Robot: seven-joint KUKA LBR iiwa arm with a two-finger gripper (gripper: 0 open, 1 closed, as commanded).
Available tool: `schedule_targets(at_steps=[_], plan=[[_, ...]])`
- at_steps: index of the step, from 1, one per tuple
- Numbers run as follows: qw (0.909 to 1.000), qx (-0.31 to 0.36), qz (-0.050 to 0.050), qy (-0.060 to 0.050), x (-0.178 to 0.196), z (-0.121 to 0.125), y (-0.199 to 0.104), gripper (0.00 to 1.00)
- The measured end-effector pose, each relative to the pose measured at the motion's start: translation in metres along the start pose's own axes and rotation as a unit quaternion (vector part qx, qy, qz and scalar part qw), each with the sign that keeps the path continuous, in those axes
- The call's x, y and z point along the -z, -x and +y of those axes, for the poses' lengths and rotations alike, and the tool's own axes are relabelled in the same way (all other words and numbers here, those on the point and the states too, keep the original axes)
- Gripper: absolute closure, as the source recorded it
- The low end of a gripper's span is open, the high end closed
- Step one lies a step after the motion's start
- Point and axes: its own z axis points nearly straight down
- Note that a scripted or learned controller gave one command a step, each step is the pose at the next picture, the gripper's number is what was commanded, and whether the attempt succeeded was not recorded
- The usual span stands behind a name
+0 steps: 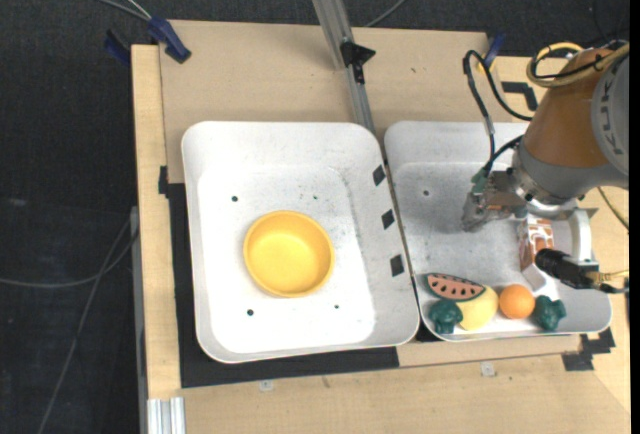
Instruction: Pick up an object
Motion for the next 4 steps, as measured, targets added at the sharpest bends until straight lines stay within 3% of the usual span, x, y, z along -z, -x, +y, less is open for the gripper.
schedule_targets(at_steps=[3, 4], plan=[[0.9999, 0.002, -0.004, 0.010, 0.174, 0.003, -0.013, 1.00], [1.0000, 0.003, -0.002, 0.001, 0.164, 0.004, -0.058, 1.00]])
